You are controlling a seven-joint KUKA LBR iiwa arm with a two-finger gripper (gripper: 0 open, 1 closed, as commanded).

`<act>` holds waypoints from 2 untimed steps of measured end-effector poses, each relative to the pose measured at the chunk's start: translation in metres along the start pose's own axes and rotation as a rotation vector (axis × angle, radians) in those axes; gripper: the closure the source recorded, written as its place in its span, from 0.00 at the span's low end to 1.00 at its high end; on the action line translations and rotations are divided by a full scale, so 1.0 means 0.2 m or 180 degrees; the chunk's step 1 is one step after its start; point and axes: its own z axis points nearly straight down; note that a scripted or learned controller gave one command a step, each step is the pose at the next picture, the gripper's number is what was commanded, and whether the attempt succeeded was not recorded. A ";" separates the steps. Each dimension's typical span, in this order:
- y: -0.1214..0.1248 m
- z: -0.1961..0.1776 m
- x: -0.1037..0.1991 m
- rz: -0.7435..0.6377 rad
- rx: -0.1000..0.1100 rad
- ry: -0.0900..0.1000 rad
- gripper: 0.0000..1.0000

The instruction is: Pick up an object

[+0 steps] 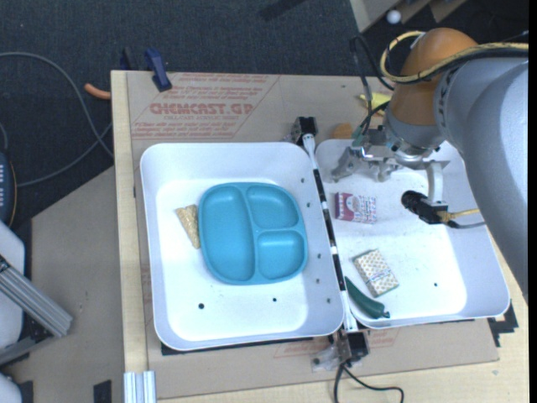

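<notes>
1. Blue plastic is what you are seeing first: a divided tray is lying in the left bin, with a tan cracker-like piece touching the tray's left edge.
2. Moving right, you are finding the likely targets on the right bin floor: a small pink-and-white carton, a patterned packet and a dark green piece by the near-left corner.
3. The carton is lying flat, its long axis running roughly left to right.
4. You are watching the gripper hanging over the bin's far edge, just beyond the carton; whether it is apart or together I cannot tell.
5. I judge you are doing best by closing across the carton's short side, centred.
</notes>
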 end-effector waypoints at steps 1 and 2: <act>-0.25 0.00 -0.01 0.0005 0.0015 0.0005 0.00; -0.24 -0.05 -0.01 0.0006 0.0008 0.0006 1.00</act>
